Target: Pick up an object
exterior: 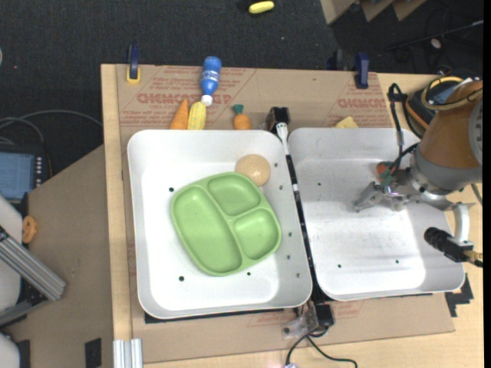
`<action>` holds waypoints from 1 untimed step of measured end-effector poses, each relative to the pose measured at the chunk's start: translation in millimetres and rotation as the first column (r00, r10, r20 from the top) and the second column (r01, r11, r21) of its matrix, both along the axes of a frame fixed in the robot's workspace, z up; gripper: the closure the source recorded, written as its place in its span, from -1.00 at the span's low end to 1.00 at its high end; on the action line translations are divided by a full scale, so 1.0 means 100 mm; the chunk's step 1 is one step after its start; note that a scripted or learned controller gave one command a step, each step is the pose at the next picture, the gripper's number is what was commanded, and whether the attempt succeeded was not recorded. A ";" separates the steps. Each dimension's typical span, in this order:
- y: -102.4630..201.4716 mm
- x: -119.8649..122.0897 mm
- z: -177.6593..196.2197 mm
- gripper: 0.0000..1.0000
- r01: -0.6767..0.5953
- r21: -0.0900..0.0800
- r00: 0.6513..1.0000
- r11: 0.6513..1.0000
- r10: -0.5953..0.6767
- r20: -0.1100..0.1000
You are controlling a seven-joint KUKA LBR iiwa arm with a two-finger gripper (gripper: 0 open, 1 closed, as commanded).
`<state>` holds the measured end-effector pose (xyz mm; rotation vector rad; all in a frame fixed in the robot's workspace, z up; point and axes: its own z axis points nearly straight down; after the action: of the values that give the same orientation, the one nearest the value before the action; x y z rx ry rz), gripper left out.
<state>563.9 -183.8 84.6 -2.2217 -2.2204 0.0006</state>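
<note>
Gripper (367,198) low over right bin (345,267), finger state cannot be told — nothing seen held. Green plate (225,222), beige ball (253,169) at 9 o'clock, untouched — pick judged pending.

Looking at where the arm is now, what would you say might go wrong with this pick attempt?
1. The gripper sits low over the right bin, while the green divided plate and the tan ball lie in the left bin; closing here would probably grasp nothing.
2. The ball rests against the plate's rim near the bin wall, so it may roll away when nudged.
3. The plate looks wide and shallow, so it may slip.
</note>
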 end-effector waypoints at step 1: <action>0.00 0.00 0.00 -1.00 0.000 0.000 1.000 1.000 0.000 0.000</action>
<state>563.9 -183.8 84.6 -2.2217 -2.2204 0.0006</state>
